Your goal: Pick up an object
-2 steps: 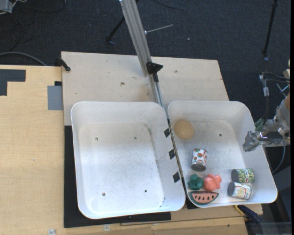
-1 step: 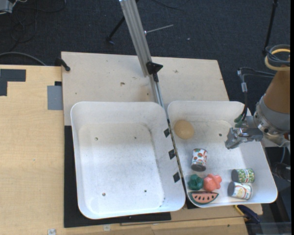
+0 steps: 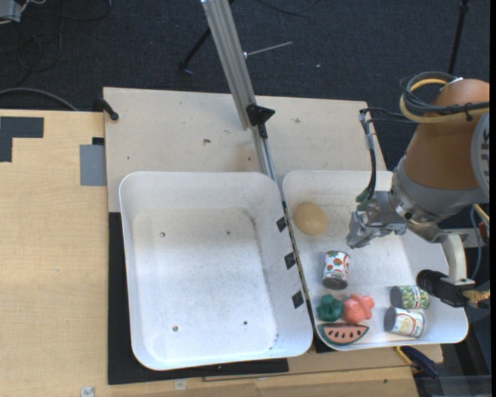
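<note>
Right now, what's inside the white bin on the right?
The right bin holds a tan ball, two cans, a green-labelled jar, toy foods and a watermelon slice. The arm covers its far corner.

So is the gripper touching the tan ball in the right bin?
Apart. The camera view shows bare white bin floor between the gripper and the tan ball, which sits alone near the divider.

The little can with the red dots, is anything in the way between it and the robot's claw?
Nothing visible blocks it. The end effector hangs in the right bin, just up and right of the spotted can, with bare bin floor between them. The tan ball sits off to the left.
</note>
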Motion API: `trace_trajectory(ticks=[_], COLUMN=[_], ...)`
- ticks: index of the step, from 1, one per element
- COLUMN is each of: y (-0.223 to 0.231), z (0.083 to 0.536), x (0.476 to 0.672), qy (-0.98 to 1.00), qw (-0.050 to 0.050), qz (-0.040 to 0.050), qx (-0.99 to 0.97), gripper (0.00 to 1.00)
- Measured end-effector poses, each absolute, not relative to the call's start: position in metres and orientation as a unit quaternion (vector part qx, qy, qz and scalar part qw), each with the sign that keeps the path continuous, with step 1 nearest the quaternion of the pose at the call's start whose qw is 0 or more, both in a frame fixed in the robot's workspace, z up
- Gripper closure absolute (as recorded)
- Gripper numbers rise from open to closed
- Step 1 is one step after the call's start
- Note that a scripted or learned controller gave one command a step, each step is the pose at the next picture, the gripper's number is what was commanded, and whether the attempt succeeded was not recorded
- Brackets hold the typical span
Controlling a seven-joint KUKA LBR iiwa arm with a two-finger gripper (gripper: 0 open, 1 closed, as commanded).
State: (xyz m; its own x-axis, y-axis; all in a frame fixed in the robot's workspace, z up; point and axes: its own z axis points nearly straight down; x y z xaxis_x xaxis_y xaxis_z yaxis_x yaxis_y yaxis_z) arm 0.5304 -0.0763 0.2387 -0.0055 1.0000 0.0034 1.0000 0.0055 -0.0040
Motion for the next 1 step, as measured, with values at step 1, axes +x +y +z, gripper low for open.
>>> trace_trajectory(ticks=[1], y=[-0.0251], z=[0.2461], x=[0.5513], qy=[-0.709], qw=[0.001], qz=[-0.0001], qx=[-0.705], gripper=[1.0])
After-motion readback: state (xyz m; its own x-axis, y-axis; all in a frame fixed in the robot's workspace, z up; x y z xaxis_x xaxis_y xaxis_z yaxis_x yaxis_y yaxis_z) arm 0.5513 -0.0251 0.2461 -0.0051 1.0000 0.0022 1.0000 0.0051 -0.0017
